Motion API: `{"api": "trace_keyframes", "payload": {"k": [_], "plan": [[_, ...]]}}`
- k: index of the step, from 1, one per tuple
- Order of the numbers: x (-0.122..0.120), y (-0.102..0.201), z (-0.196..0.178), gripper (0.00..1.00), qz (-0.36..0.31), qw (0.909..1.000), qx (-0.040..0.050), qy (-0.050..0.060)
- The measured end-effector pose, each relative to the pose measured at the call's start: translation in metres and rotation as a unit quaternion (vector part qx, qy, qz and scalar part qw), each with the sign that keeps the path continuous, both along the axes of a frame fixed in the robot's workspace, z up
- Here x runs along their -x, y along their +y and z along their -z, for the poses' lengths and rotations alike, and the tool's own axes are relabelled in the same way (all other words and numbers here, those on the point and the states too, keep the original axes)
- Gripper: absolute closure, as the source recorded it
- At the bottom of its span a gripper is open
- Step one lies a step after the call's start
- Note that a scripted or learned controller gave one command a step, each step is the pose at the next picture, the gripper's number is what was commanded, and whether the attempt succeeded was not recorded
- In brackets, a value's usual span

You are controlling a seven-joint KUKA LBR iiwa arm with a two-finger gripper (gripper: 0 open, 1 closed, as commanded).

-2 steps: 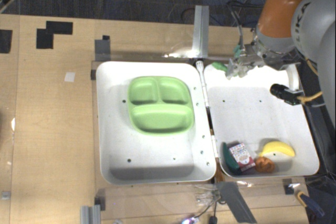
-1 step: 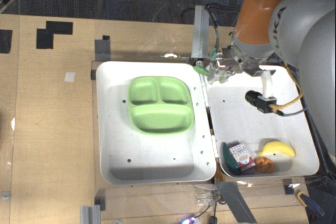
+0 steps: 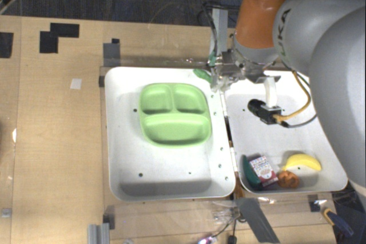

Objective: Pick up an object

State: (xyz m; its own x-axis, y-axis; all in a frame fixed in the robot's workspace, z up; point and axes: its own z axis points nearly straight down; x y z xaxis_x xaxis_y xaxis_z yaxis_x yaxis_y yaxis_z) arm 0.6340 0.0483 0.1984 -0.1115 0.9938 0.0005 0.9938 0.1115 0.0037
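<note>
A small carton (image 3: 262, 167) with unreadable print lies by a banana (image 3: 302, 163); the fingers' (image 3: 219, 82) state cannot be told

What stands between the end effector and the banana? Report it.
Nothing visible. The end effector hangs over the wall between the bins; the banana lies at the right bin's near edge, with bare bin floor between them.

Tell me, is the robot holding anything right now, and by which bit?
It cannot be told. The gripper sits at the far rim between the two bins, near a bit of green, and its fingers are too blurred to see anything between them.
</note>
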Motion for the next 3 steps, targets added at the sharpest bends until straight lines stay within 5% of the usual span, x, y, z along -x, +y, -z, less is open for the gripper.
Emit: {"api": "trace_keyframes", "payload": {"k": [1,2,3], "plan": [[-0.023,0.01,-0.062,1.0,-0.057,0.9984,0.0006,-0.001],[-0.018,-0.045,-0.153,1.0,-0.127,0.9919,0.0014,-0.002],[-0.021,0.001,-0.14,1.0,0.021,0.9998,0.0002,-0.001]]}}
